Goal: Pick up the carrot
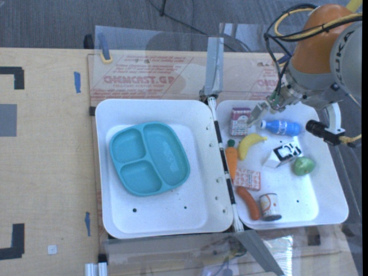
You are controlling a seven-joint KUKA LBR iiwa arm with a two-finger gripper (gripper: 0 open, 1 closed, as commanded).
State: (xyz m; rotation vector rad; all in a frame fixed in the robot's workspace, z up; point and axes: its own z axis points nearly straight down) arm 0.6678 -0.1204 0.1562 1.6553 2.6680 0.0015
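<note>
Glossy white plastic bins (pixel 155 226); matt turquoise plastic plate (pixel 150 158); wooden bench (pixel 43 154).

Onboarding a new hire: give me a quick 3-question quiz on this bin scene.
1. True or false: the carrot lies in the right bin.
2. What sits in the left bin? A) tray B) bottle C) can
3. Fill in: the banana lies just ____ of the carrot in the image.

Key: 1 true; 2 A; 3 right.
</note>
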